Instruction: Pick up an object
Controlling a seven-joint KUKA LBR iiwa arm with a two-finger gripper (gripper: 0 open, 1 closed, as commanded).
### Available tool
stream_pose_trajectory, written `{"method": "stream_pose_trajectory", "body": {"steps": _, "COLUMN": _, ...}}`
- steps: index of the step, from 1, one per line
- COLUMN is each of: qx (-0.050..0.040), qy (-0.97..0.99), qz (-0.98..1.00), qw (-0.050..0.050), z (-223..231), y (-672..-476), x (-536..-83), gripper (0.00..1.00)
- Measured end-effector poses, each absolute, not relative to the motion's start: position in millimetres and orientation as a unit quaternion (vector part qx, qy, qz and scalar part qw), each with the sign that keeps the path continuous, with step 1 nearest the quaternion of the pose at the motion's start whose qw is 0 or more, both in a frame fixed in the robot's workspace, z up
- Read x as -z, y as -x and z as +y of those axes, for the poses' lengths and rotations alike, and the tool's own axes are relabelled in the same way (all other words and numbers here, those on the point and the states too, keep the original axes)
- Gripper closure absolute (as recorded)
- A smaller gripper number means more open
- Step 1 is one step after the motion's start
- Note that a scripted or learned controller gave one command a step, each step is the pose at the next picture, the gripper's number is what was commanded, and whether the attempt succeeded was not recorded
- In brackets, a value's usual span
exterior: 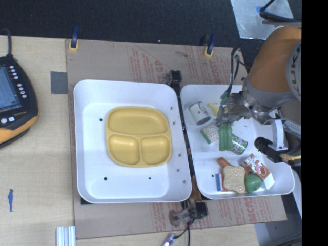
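Arm over the right bin, gripper (225, 118) low among crowded toy items.

From where I stand, the gripper sits directly above a green bottle-shaped object (225, 137) near the middle of the right bin (287, 188); whether its fingers are spread or pressed together cannot be made out, and no object is visibly between them. Close around it lie a white cup (198, 112) on its side to the left, a small checkered green-and-white piece (209, 134) just beside the bottle, and a green can (238, 145) touching the bottle's right side. Toward the near wall sit a slice of toast (234, 179), a green round item (252, 182) and a red-and-white packet (254, 167). The left bin (89, 183) holds a yellow divided tray (138, 136), well apart from the gripper. A handheld pendant (13, 104) rests at the bench's left edge.
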State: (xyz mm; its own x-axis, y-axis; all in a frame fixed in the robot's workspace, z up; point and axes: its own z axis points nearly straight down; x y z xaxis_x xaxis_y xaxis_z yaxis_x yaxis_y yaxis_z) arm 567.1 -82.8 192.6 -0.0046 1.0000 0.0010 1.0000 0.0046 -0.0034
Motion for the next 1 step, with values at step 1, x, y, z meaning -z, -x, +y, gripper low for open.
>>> {"method": "stream_pose_trajectory", "body": {"steps": 1, "qx": -0.0009, "qy": 0.705, "qz": -0.709, "qw": 0.001, "z": -26.5, "y": -567.9, "x": -215.6, "gripper": 1.0}}
